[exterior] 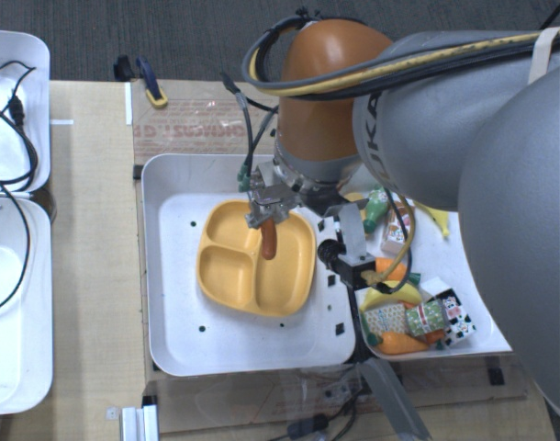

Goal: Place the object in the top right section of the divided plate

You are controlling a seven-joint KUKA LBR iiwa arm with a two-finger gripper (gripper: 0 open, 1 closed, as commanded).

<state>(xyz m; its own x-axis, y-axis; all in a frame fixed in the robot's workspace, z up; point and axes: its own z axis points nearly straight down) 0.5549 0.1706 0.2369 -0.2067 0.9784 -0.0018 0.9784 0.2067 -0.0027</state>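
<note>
The big grey robot arm (464, 136) comes in from the right and takes up most of that side. It has a fat orange band (330, 81) above the wrist, and black and yellow cables loop over it.

Under it is the table (96, 200), light brown like wood. On the table sit two flat white bins. The left bin (5, 338) is cut off by the edge, and black wires lie on its top part. The right bin (179, 338) has a wall down the middle.

In the left half of the right bin lies the yellow divided plate (252, 292). It has one big part and two small parts.

In the right half of that bin is a heap of toy food (408, 320), packed close together. I can see a green bottle, a yellow banana, an orange carrot and some little boxes.

The hand (266, 219) hangs over the top right part of the plate. Its fingers are narrow and pinch the top end of a small brown sausage (269, 242). The sausage hangs straight down over the top right part of the plate. I cannot tell if its low end touches the plate.

A small blue and yellow clamp (150, 83) sits at the back edge of the table.
</note>
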